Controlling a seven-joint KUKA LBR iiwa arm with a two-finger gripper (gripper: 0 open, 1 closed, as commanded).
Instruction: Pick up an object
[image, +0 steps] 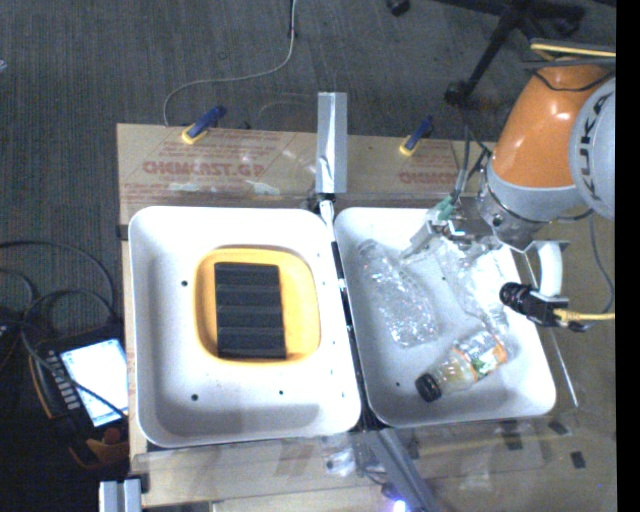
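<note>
The right bin (540, 395) holds a crushed clear plastic bottle (396, 296) lying lengthwise near its left wall. A small bottle with a black cap and an orange-green label (464, 366) lies near the front. More clear crumpled plastic (475, 282) sits toward the right side. My gripper (438, 222) hangs over the bin's back part, just above the clear plastic, under the orange-banded wrist (540, 130). In the left bin (160, 300) a yellow tray-like object with a black ribbed block on it (255, 305) rests in the middle.
A metal divider post (331, 140) stands behind the seam between the bins. Two blue-and-yellow clamps (203, 123) (417, 134) hold the cardboard backing. A cable with a black connector (520, 296) hangs off the arm over the right bin's edge.
</note>
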